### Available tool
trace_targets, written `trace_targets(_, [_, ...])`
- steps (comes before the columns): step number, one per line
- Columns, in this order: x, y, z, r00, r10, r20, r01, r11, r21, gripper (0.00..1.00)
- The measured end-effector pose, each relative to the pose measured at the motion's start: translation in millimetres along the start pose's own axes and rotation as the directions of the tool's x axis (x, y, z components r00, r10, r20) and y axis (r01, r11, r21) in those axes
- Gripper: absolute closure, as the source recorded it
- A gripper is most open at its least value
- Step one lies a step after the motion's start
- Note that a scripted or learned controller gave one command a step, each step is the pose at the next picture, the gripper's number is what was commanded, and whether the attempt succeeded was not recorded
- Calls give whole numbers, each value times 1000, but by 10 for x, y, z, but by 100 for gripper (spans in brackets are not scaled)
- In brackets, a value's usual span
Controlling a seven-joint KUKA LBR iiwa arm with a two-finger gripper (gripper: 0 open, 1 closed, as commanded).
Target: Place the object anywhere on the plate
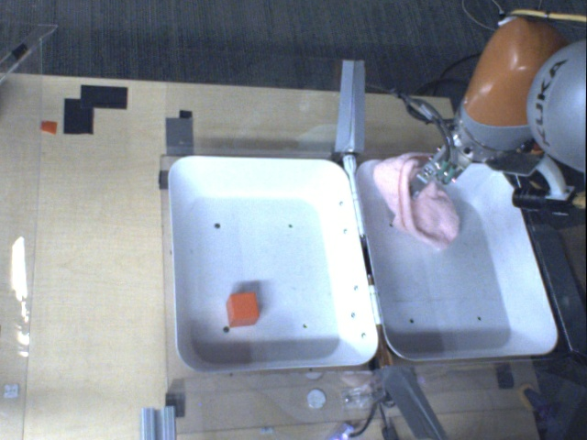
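Looking down on the bench, we see the arm (518,71) reaching in from the right, its gripper (438,170) low over the far left corner of the right bin (477,333). A pink cloth (424,200) lies bunched there, and the gripper's tip sits right on its upper edge. Whether the tool is clenched on the fabric or only pressing against it, we cannot tell (the tip is small and blurs into the folds).

In the left bin (275,191) a small orange block (243,309) rests near the front left, well apart from the arm.

We make out nothing that reads clearly as a plate, so we judge the cloth to be the thing in hand and the drop spot unsettled.

Our worries: a soft cloth can slip from a shallow pinch as it rises, or trail and snag on the divider (359,236) between the bins. A pinch on one fold alone could let the rest sag and drag across the bin wall, pulling free.
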State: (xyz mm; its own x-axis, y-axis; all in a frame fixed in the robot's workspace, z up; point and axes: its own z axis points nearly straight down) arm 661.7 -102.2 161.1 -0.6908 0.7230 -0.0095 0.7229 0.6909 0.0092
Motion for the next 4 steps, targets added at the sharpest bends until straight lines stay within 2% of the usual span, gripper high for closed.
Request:
trace_targets(1, [-37,47,-640,1000,4,3,-4,1000,-2,100])
trace_targets(2, [-49,78,-668,1000,-1,3,1,1000,-1,100])
trace_targets(3, [421,298,-622,919,-394,-1,394,919,-1,100])
trace_targets(4, [929,431,-754,692,-722,1,722,692,-3,100])
